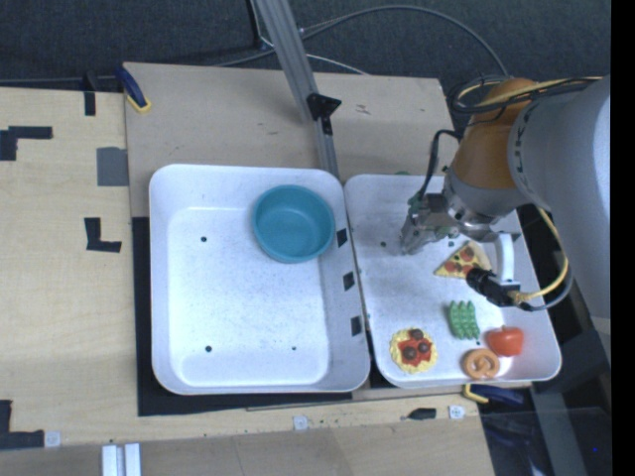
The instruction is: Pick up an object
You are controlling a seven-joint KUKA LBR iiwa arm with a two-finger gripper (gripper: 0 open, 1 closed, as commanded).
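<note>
Gripper (pixel 415 234) is hanging low over the right bin (pixel 382 266), in that bin's upper half, fingers pointing down toward the white floor. Whether those fingers are spread or closed cannot be told from this angle; nothing is showing between them. The grey arm (pixel 556 157) with its orange band is reaching in from the right, above the right bin's far corner.

Taking the gripper as the landmark: a pizza slice (pixel 460 262) is lying just to its right and slightly nearer the camera, close but not touching. A green ridged piece (pixel 462 319) is sitting farther down from the gripper, past the slice. A round mini pizza (pixel 413 350) is resting well below the gripper, near the bin's front edge. A red tomato-like piece (pixel 505 341) and an orange-brown ring (pixel 481 364) are sitting at the front right corner, farthest from the gripper.

Left of the gripper, across the shared rims, the left bin (pixel 248 315) is holding a blue bowl (pixel 293 222), upright.
</note>
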